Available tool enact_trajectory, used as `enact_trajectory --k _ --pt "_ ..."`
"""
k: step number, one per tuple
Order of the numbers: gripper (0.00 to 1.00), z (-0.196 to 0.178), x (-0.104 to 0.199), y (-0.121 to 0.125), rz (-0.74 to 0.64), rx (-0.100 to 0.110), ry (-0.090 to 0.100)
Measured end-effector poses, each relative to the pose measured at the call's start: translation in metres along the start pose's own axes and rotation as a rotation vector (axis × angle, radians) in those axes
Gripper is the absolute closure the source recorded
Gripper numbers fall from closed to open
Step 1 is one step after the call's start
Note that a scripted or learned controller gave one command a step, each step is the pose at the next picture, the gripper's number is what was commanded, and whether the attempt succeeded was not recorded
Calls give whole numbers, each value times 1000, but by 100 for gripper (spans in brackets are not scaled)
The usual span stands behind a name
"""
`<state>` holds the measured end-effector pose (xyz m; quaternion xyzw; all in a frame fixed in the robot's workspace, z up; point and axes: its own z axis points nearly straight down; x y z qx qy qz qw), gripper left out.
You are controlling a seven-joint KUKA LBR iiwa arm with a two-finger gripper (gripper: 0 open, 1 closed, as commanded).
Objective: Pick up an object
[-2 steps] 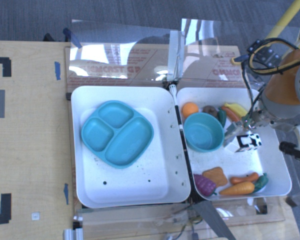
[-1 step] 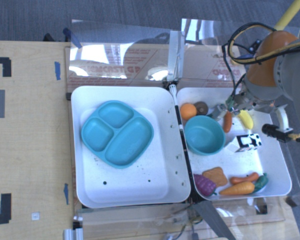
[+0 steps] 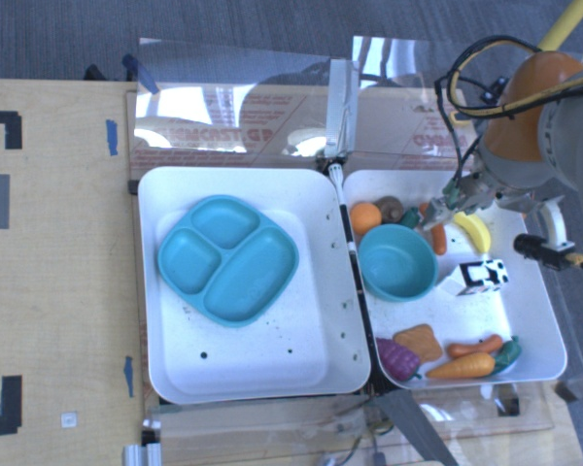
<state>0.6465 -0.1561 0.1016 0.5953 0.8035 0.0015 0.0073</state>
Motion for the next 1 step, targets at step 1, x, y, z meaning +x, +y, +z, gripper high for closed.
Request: enact_trajectory --k 1 --pt "100 -130 29 36 62 -5 3"
